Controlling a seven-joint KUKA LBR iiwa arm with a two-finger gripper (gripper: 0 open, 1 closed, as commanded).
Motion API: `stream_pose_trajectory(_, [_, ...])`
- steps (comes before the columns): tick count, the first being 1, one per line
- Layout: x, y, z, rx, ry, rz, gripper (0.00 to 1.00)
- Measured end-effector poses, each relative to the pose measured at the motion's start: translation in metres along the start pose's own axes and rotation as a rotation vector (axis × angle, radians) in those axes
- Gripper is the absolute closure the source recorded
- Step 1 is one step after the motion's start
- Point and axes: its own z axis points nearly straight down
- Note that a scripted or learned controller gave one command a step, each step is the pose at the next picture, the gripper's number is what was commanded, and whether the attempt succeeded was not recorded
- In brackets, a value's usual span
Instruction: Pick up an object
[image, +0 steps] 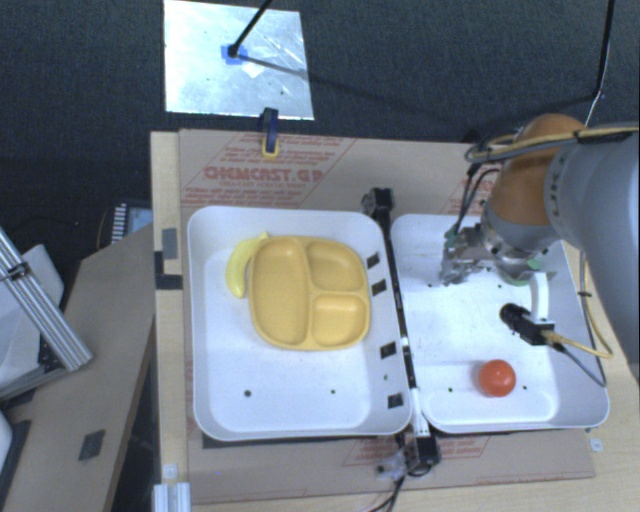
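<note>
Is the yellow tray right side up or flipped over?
Right side up. The yellow tray lies flat in the left bin, its three compartments open to the camera, with a banana at its left edge.

A divided plate (305, 293) lies in the left bin (215, 400), a banana (238, 264) touching its left edge; a tomato (495, 377) sits in the right bin (570, 410).

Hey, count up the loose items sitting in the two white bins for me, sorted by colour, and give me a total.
Yellow: 2, the divided plate and the banana beside it, both in the left bin.
Orange-red: 1, the small round fruit in the right bin.
Total: 3.
</note>
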Motion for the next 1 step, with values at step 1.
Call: stream_pose_trajectory(1, [0.0042, 0.0042, -0.0449, -0.002, 0.001, -0.005, 1.00])
